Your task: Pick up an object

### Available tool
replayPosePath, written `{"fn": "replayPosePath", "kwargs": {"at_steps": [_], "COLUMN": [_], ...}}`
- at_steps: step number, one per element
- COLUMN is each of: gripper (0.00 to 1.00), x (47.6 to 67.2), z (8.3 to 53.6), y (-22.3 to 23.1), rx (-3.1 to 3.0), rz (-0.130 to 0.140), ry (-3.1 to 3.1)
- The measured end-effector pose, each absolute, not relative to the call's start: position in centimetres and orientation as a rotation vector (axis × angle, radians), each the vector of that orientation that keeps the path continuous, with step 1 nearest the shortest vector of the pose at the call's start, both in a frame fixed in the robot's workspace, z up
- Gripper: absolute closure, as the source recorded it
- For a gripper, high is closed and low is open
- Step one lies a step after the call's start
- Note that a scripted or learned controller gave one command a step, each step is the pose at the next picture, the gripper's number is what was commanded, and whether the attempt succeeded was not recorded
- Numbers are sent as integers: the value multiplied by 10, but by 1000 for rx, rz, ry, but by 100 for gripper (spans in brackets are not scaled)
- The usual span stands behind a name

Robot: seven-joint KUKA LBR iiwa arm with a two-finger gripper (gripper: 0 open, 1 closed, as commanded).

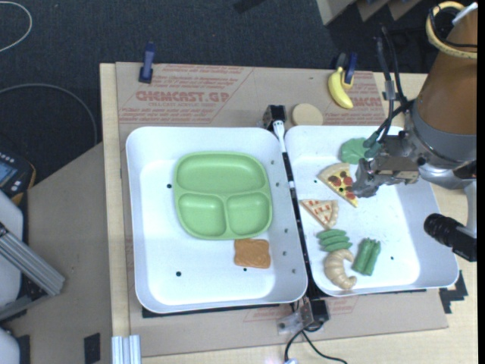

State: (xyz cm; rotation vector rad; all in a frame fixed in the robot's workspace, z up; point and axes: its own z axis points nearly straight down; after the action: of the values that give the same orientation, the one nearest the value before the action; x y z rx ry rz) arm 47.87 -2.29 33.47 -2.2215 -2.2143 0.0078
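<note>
1. The left bin (144,203) holds a green divided plate (223,194) near its middle; at the plate's 5 o'clock, just beside its rim, lies a toast slice (252,253).
2. On the counter (182,97) beyond the bins, a round tan disc (307,114) sits at the right bin's 11 o'clock corner, and a toy banana (340,89) lies at the disc's 1 o'clock, near a blue clamp.
3. In the right bin (413,226), a pepperoni pizza slice (338,181) rests left of centre. At its 6 o'clock lies a waffle-patterned wedge (320,211), the two near but apart.
4. Lower down, a green pea pod (333,240) touches a croissant (340,268) at its 6 o'clock, and a bundle of green stalks (367,255) lies just beside the croissant, at its 2 o'clock.
5. A green leafy piece (352,149) sits at the pizza slice's 1 o'clock, partly hidden by the arm.
6. The pincer (362,187) hangs low at the pizza slice's 3 o'clock edge, seemingly touching it; whether its fingers are apart or together cannot be told, and nothing is seen between them.
</note>
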Motion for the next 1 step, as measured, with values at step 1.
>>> {"fn": "replayPosePath", "kwargs": {"at_steps": [1], "gripper": [100], "x": [480], "z": [359], "y": [47], "rx": [-2215], "rz": [-7], "ry": [-2231]}}
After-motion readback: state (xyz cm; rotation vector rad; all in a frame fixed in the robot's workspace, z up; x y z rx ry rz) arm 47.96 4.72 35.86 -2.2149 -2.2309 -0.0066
